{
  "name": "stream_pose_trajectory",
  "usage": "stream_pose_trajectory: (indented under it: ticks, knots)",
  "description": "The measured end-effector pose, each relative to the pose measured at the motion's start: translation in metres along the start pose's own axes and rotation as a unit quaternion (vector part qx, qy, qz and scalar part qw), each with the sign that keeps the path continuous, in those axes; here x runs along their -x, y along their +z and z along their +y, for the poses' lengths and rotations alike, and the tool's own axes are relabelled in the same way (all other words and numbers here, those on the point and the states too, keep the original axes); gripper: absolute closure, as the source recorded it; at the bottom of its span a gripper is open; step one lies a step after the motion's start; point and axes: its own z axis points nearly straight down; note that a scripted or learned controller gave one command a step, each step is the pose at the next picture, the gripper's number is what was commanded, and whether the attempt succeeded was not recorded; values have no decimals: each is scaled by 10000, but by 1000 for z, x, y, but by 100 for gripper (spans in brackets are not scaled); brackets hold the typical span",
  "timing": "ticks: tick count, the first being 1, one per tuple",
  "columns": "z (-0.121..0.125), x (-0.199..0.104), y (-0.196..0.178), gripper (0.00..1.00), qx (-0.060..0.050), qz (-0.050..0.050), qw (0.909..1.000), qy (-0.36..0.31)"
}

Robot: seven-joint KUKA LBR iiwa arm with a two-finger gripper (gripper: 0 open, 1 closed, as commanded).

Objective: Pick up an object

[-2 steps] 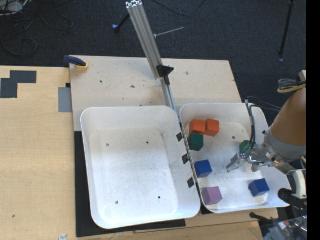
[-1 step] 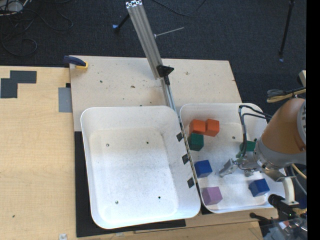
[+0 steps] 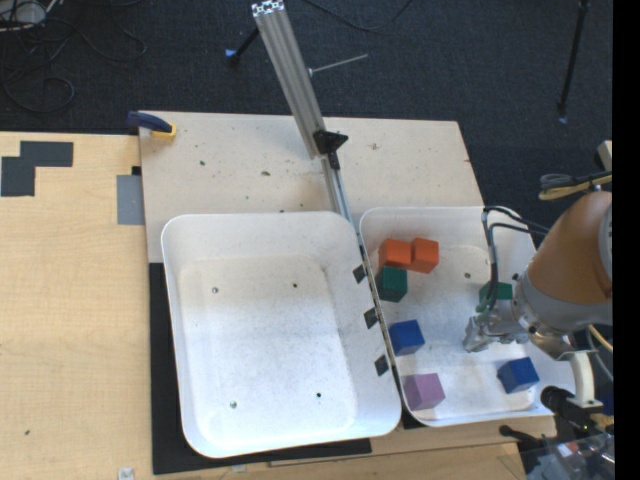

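The right bin [image 3: 455, 230] holds several small blocks. Two orange ones [image 3: 410, 254] sit together near its far left, with a dark green block [image 3: 392, 284] just in front of them. A blue block [image 3: 406, 336] and a pale purple block [image 3: 424, 390] lie along the left wall. Another blue block [image 3: 518, 374] rests near the front right. My gripper [image 3: 484, 334] hangs low over the bin floor right of centre, between the two blue blocks, with no block seen between its fingers. A small green patch [image 3: 497, 292] shows just behind the wrist.
The left bin [image 3: 200, 268] lies beside the right one, with black clips [image 3: 370, 318] along the shared wall. A slanted metal rail [image 3: 296, 78] rises from the bench behind the bins. The arm's orange band [image 3: 572, 253] covers the right bin's right side.
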Motion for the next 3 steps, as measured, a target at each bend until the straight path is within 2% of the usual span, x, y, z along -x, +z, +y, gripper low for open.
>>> stream_pose_trajectory:
  ticks: [1, 2, 3]
  knots:
    - [6, 9, -56, 100, 25, -22, 10000, -37]
    - [8, 1, -114, 100, 32, -21, 10000, -64]
    - [9, 2, -140, 100, 19, -18, 10000, -65]
